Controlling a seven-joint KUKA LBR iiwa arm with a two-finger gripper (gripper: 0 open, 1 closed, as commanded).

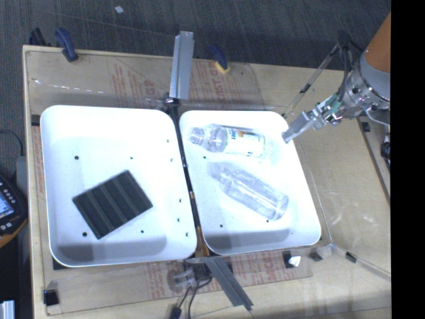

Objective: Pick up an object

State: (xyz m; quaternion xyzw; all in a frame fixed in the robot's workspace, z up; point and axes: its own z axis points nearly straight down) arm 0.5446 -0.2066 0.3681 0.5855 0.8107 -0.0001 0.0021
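The claw (pixel 292 134) hangs at the upper right edge of the right bin (pixel 305 208). I cannot tell its state. Two clear bottles, one (pixel 232 140) just left of the claw, another (pixel 251 191) lower.

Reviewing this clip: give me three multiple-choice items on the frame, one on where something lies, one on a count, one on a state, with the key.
1. Where does the dark ridged panel lie?
A. In the left bin
B. In the right bin
C. On the bench outside the bins

2. How many clear plastic bottles are in the right bin?
A. One
B. Two
C. Four

3. How are the bottles posed?
A. Standing upright
B. Lying on their sides
C. Stacked crosswise

Key: 1 A, the panel rests on the left bin's floor. 2 B, a labelled bottle and a plain bottle. 3 B, both lie flat, apart from each other.
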